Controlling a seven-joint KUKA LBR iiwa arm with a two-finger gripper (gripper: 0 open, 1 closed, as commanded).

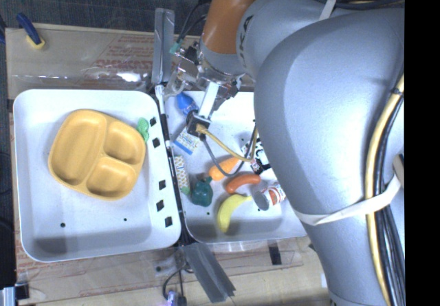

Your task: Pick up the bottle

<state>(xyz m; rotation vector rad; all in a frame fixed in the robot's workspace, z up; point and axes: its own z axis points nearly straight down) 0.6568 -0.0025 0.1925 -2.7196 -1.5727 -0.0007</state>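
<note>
In the right bin (206, 232), a blue-topped bottle (184, 102) lies near the top left corner, its pale labelled part (186, 142) pointing toward the front. My gripper (177, 76) hangs just above and behind the blue end, close to the divider between the bins. The wrist and arm hide much of the bin's back part. I cannot tell whether anything is between the fingers.
The right bin also holds a teal toy (201, 192), an orange piece (221, 170), a red sausage (242, 181), a yellow banana (229, 210) and a small orange-and-white can (272, 196). The left bin (41, 229) holds a yellow divided tray (96, 153) and a small green piece (143, 126).
</note>
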